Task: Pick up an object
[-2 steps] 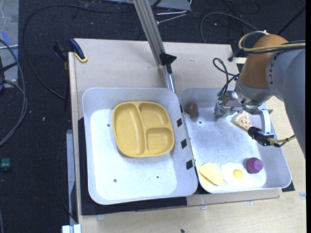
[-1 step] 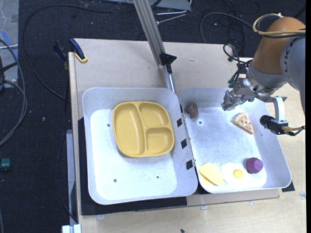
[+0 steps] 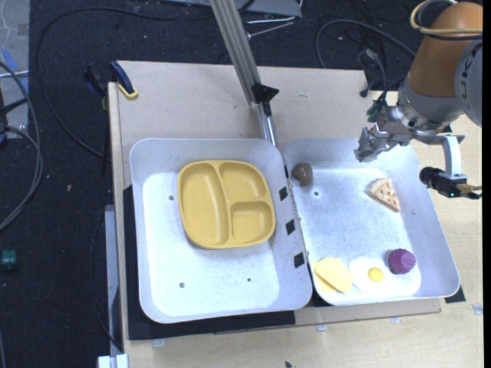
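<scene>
Seen from above, a grey robot arm (image 3: 449, 67) with an orange band reaches in from the right, its tool (image 3: 368, 149) hanging over the far edge of the right bin (image 3: 430, 228); whether the tool is apart or together cannot be told from this angle, and nothing shows between its tips. Inside that bin, a brown ball (image 3: 302, 174) lies in the far left corner, a pizza slice (image 3: 384, 194) rests near the tool, and a yellow wedge (image 3: 332, 274), a fried egg (image 3: 370, 273) and a purple cupcake (image 3: 400, 261) line up along the near edge. The left bin (image 3: 153, 282) holds a yellow divided tray (image 3: 226, 204). Both bins sit side by side on a wooden desk (image 3: 192, 98), with a metal pole (image 3: 238, 41) slanting across its far side.
</scene>
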`<state>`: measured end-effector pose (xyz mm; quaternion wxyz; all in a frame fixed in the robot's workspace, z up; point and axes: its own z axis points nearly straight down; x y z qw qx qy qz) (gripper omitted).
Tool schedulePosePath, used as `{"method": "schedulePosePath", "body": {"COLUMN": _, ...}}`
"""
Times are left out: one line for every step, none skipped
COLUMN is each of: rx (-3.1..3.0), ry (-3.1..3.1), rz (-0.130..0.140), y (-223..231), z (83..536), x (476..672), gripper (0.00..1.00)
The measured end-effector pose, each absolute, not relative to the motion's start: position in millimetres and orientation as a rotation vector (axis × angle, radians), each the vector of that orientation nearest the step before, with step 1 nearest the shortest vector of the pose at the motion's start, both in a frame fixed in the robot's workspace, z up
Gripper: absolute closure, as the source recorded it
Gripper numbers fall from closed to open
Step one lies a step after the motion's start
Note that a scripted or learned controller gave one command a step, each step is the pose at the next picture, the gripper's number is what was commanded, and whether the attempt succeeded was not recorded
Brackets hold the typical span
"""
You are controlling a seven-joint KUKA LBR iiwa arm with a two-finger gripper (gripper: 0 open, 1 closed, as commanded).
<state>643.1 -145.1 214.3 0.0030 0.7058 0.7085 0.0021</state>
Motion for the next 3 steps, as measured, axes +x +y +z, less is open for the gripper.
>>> {"method": "schedulePosePath", "body": {"rx": 2.217, "ry": 2.224, "rz": 0.0, "y": -145, "z": 206, "x": 643.7, "gripper": 1.0}}
{"method": "schedulePosePath", "body": {"rx": 2.214, "ry": 2.231, "rz": 0.001, "y": -89, "z": 201, "x": 644.0, "gripper": 1.0}}
{"method": "schedulePosePath", "body": {"rx": 2.213, "ry": 2.232, "rz": 0.003, "y": -31, "z": 217, "x": 636.8, "gripper": 1.0}}
